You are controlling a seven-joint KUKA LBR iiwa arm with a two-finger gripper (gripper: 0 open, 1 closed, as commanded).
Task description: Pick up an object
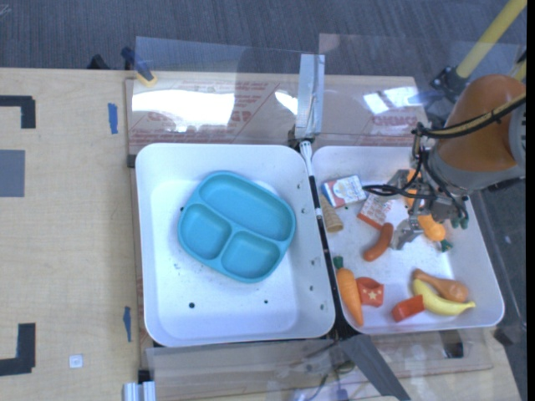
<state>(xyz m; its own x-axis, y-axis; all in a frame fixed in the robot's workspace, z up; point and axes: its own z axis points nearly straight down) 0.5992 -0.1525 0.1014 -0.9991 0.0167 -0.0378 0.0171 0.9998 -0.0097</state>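
Observation:
My gripper (425, 224) is low over the right bin (485, 266), near its back right part, under the grey wrist with the orange band. A small orange toy piece with a green tip (433, 227) sits right at the gripper. A sausage (378, 242) lies just left of it. A white and red packet (343, 190) and a small red and white card (375, 212) lie further left. Along the front are a carrot (349, 295), a red piece (370, 291), a red pepper (407, 308), a banana (443, 302) and a brown-orange piece (445, 286).
The left bin (159, 307) holds a blue divided plate (237, 225). A metal divider (310, 98) and clear panels stand behind the bins. A small cork-like piece (333, 220) lies by the right bin's left wall. The wooden bench (58, 249) stretches left.

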